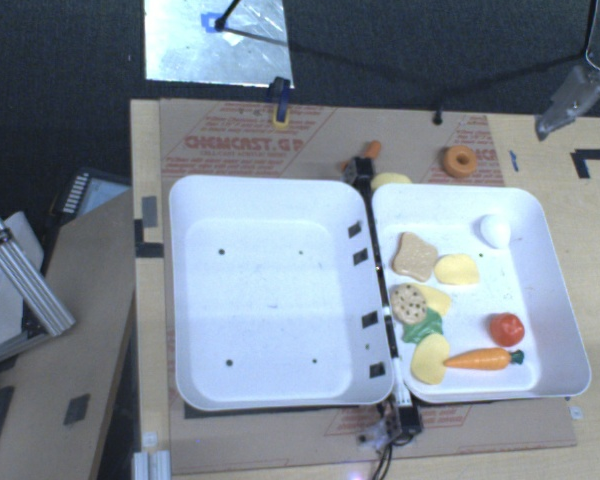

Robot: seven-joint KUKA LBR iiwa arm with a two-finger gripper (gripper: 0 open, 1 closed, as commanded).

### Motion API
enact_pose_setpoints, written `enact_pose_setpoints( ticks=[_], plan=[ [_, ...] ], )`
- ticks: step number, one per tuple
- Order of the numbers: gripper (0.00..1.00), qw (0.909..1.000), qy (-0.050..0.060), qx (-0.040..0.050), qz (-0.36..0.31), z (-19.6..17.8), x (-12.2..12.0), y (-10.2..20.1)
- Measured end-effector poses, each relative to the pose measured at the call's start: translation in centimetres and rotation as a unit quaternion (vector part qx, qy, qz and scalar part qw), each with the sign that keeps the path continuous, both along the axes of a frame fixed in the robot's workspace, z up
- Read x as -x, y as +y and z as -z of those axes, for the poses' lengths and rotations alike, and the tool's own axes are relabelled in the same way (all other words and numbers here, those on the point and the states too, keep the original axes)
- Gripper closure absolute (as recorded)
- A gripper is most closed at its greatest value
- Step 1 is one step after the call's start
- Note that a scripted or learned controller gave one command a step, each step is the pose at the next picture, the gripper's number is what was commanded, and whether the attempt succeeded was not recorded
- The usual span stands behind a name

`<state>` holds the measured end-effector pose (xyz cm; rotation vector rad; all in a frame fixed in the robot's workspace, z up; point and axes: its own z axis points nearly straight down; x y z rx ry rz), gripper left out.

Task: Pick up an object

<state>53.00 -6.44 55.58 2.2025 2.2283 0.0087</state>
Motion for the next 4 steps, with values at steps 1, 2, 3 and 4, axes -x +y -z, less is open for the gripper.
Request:
enact_pose_setpoints(
  ticks=[1,2,3,4],
  plan=[
    [1.0,1.0,-0.002,0.0007,-0.002,-1.2,0.0,0.0],
    [0.0,1.0,-0.002,0.0005,-0.002,-1.1,0.0,0.0],
    [1.0,1.0,-0.004,0.0011,-0.003,-2.3,-0.1,-0.1],
    [0.0,1.0,-0.003,0.0009,-0.004,-2.3,-0.1,-0.1]
  ],
)
